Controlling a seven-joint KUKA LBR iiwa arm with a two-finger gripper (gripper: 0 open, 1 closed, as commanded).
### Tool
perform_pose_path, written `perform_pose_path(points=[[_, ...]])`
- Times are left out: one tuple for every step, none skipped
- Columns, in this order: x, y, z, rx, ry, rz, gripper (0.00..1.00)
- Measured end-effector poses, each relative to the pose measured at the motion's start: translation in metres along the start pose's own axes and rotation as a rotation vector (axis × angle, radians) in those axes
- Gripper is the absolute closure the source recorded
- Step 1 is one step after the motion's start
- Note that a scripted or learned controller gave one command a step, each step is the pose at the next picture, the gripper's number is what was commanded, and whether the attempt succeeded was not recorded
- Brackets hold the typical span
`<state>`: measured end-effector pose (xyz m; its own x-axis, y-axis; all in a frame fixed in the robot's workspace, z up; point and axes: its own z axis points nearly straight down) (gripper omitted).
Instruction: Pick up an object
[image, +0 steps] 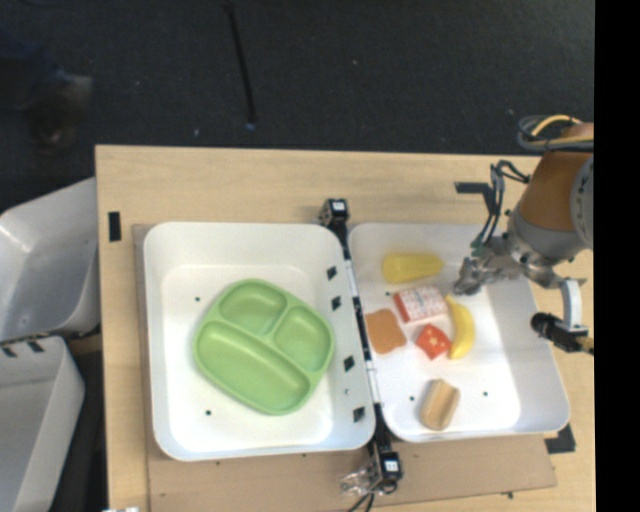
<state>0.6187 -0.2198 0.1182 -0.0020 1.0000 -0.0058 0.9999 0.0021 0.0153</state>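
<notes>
Two shallow white bins are set side by side on the bench, presumably so that things can be taken from one and put in the other; the left bin (160, 400) bears a green divided plate (264, 345), lying flat near its middle, while the right bin (530, 390) holds the loose objects from which one is to be picked.

In the right bin a yellow cup-like piece (411, 266) lies toward the upper left; below it a red-and-white packet (419, 302) is seen, with a brown flat piece (385, 330) to its lower left and a small red block (432, 342) just beside a banana (461, 330); the block and banana appear to touch. A tan cylinder (438, 404) lies well apart, nearer the lower edge.

The gripper (472, 276) is seen at the upper right of that bin, reached in from the right of the frame, above and just right of the packet and near the banana's upper end; nothing is seen between it and any object, and whether the jaws stand wide or narrow cannot be told from this slant. The banana or packet is judged the likeliest target, being nearest; crowding there could spoil a grasp.
</notes>
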Motion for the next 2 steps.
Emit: perform_pose_path(points=[[0.004, 0.002, -0.063, 0.008, 0.003, -0.001, 1.00], [0.002, 0.003, -0.106, 0.009, 0.003, -0.003, 1.00]])
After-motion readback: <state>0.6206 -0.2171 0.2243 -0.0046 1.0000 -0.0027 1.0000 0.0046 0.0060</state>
